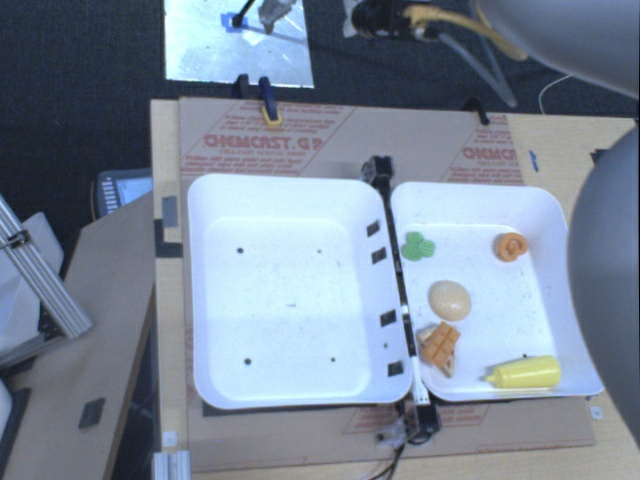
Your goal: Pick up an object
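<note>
The gripper (273, 10) was high up in the upper left of the frame. It hung over a shiny silver sheet (205, 28), well apart from both bins. It was too small and blurry to tell if it was spread wide or pinched closed. Nothing could be seen in it. The big grey arm (560, 13) filled the upper right corner and ran down the right side.

On the table (330, 133) sat two white bins, touching side by side. The left bin (290, 298) was in the middle of the frame and the right bin (555, 208) was next to it.

All the toys lay in the right bin. A green toy (417, 247) was near its upper left corner. An orange ring (511, 247) was near its upper right. A tan egg (449, 300) sat in the middle. Just below the egg lay an orange waffle piece (440, 348), by the left wall. A yellow bottle (525, 372) lay on its side along the bottom wall.
</note>
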`<state>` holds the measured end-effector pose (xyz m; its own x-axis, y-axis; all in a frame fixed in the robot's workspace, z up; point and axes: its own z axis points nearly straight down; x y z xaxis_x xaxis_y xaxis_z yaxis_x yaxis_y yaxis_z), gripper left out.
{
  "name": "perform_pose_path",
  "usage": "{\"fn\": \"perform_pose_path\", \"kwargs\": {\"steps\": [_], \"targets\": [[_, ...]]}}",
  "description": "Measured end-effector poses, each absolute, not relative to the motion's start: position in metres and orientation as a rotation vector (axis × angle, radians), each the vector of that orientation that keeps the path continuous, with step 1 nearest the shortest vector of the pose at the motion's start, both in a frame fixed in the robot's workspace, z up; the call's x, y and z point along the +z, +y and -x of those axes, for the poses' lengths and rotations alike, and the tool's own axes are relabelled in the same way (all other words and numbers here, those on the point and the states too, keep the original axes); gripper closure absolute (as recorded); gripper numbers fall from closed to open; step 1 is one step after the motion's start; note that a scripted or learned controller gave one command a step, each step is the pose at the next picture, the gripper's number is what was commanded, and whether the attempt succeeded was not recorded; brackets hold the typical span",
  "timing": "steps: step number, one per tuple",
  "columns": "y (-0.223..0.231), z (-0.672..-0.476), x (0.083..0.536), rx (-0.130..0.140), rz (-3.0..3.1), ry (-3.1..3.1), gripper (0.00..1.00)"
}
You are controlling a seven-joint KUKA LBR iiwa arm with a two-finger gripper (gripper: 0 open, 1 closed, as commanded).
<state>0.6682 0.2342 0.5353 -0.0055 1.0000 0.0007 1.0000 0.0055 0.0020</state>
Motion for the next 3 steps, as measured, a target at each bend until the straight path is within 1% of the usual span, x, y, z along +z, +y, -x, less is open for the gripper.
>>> {"fn": "perform_pose_path", "kwargs": {"steps": [3], "targets": [[0.2342,-0.6682,0.5353,0.003,-2.215,2.227,0.0]]}}
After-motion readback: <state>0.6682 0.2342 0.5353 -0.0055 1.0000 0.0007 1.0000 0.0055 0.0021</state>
